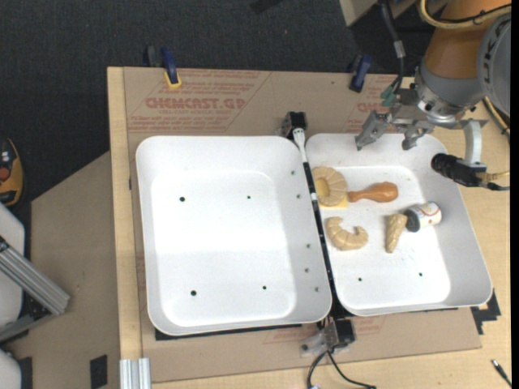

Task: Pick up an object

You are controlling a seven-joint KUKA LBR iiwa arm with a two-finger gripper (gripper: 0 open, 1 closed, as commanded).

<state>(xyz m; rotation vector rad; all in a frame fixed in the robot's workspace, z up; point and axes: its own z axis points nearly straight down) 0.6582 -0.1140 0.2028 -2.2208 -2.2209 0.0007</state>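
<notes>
Camera view
Arm: we see the gripper (391, 134) above the far rim of the right bin (462, 250).
Jaws: we see them spread wide, nothing between them.
Objects: we find four in the right bin: a wooden-handled brush (349, 191) by the left wall, a croissant (347, 235) nearer us, a tan wedge (395, 230), and a small red-and-white item (425, 215) touching it.
Left bin (162, 241): white, on the worktop (243, 104).
</notes>
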